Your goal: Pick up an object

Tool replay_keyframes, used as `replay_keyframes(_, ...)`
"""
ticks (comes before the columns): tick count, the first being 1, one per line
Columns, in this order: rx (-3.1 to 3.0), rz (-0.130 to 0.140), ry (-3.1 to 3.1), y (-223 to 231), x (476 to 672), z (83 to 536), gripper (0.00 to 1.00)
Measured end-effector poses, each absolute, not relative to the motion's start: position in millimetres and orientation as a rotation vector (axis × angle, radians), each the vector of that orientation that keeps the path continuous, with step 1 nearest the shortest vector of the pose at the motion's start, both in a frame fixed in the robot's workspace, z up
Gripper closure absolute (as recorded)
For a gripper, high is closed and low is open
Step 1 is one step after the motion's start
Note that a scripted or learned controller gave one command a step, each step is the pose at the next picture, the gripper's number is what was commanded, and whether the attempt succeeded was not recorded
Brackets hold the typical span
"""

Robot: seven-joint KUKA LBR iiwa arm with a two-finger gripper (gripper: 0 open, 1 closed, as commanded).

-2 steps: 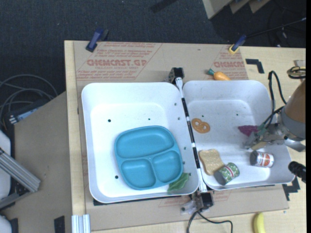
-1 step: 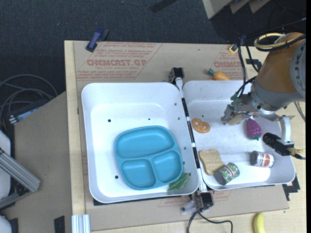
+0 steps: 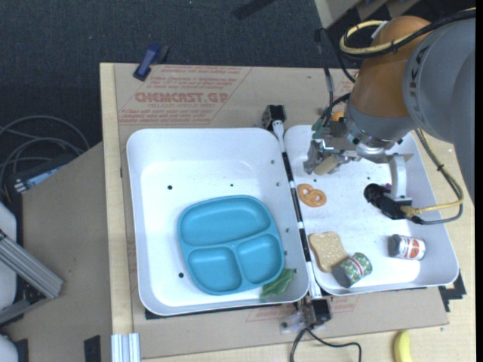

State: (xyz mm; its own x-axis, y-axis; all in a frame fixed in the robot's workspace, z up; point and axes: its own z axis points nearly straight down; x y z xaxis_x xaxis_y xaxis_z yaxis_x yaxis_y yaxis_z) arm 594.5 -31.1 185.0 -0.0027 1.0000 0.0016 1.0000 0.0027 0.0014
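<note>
**Q:** While your arm (image 3: 423, 59) reaches in from the right, where does the claw stand?

**A:** My claw (image 3: 323, 159) hangs over the far left corner of the right bin (image 3: 355, 225), close above its floor. Whether it is open or shut I cannot tell, and I see nothing held in it.

**Q:** And the objects?

**A:** Pretzel (image 3: 311, 195): just nearer than my claw, beside the bin's left wall, apart from the claw. Toast slice (image 3: 326, 249) and green can (image 3: 353, 268): side by side, seemingly touching, at the near left corner. Red-and-white can (image 3: 406, 246): on its side, toward the right wall. Left bin (image 3: 155, 225): blue divided plate (image 3: 229, 242), with a green leafy piece (image 3: 278, 283) at its near right corner.
</note>
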Motion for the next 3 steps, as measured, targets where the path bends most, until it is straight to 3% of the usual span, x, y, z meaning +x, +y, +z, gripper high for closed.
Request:
replay_keyframes(1,-2.222,-0.001,-2.223,-31,561.2,239,1.00)
replay_keyframes(2,-2.221,-0.002,-2.224,21,628.8,268,1.00)
replay_keyframes(3,-2.221,0.003,-2.220,-11,590.0,276,1.00)
